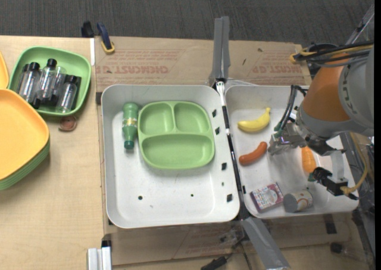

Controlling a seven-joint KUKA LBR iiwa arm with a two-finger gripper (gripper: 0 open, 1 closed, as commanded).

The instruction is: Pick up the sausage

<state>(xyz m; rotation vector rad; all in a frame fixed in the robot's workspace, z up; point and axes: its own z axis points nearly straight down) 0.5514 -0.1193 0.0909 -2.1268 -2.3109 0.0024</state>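
- Grey metal at the gripper [277, 142], right of centre in the frame: it sits low in the right bin [271, 186], just beside the sausage's upper end, and whether it is spread or closed I cannot tell (too small and dark to read). Nothing shows gripped.
- Next outward, the sausage [253, 153] lies loose on the bin floor, slanted, its upper end toward the gripper, just below the banana [255, 121].
- Handling, as a judgement: it looks light, smooth and rounded, likely a firm toy, so it may roll or squirt out of a pinch. Best taken at mid-length, across its narrow width.
- Farther out, lower right: a carrot [307, 160], a small purple packet [266, 196] and a grey can [297, 201].
- Left of centre: the other bin with a green divided plate [176, 134] and green bottle [130, 124].
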